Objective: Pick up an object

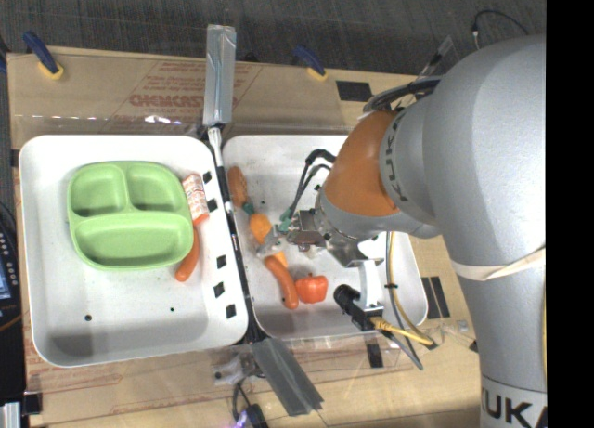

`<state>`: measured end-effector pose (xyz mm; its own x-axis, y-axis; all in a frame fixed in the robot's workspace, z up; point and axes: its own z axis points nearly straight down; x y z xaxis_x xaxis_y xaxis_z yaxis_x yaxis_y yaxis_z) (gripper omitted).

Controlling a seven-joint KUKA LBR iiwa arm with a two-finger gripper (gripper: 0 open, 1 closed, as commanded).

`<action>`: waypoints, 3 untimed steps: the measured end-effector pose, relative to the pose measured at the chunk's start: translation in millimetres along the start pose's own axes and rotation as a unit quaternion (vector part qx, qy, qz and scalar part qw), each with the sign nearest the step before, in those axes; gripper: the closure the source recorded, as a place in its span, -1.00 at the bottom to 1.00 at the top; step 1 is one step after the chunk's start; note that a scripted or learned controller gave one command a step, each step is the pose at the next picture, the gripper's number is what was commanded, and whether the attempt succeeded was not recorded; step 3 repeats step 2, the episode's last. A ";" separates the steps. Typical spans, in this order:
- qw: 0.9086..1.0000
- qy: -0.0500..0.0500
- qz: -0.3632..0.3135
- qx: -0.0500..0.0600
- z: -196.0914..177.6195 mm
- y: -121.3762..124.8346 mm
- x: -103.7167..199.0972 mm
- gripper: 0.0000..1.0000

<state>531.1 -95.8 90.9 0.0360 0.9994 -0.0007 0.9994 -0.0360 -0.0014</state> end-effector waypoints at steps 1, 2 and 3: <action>1.000 0.001 -0.002 0.003 -8.8 -1.0 0.3 1.00; 1.000 0.001 0.018 0.000 -127.2 18.7 23.1 1.00; 1.000 0.001 0.018 0.000 -127.2 18.7 23.1 1.00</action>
